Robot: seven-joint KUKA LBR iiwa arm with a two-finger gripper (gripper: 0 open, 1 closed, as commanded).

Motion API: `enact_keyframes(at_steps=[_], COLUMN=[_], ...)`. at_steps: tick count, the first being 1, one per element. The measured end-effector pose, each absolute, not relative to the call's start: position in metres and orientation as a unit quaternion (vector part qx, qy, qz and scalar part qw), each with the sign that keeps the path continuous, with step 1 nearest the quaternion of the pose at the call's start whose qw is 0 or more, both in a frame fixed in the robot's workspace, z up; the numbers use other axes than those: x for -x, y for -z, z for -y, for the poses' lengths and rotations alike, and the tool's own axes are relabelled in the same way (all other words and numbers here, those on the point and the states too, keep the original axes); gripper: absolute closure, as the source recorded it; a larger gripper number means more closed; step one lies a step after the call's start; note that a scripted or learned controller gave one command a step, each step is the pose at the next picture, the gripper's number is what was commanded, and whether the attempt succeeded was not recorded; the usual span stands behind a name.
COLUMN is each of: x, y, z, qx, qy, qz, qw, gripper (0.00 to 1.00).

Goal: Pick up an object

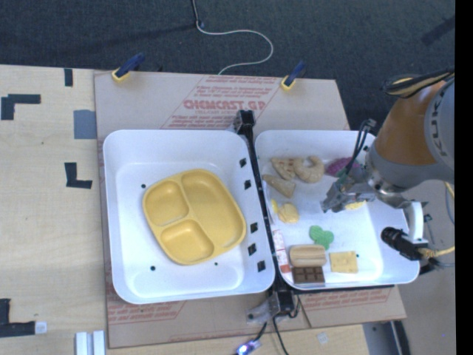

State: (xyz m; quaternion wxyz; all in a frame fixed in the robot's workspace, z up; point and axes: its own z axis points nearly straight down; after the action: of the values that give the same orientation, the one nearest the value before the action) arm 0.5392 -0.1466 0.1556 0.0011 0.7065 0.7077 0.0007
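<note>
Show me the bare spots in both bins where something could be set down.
Left bin: bare floor all around the yellow tray, widest along the near edge. Right bin: open patch right of the green piece; its left side and near edge are crowded with small food items.

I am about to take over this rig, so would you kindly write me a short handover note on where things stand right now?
Gripper: low in the right bin, near its middle; nothing visibly held.
Right bin: tan pieces at the far side, yellow piece by the divider, green piece, brown block, chocolate piece and yellow square at the near side.
Left bin: yellow divided tray.
Done: no pick yet.
Left: grasp one object and lift it.
</note>
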Motion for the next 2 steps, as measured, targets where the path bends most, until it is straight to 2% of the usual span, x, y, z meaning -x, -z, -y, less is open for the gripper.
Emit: enact_keyframes(at_steps=[1,2], x=[-0.54,-0.541], y=[-0.213,-0.224], z=[0.155,0.155], qx=[-0.707,-0.706], qy=[-0.0005,0.0003], qz=[-0.707,-0.708], qw=[0.002,-0.001], gripper=[1.0,1.0])
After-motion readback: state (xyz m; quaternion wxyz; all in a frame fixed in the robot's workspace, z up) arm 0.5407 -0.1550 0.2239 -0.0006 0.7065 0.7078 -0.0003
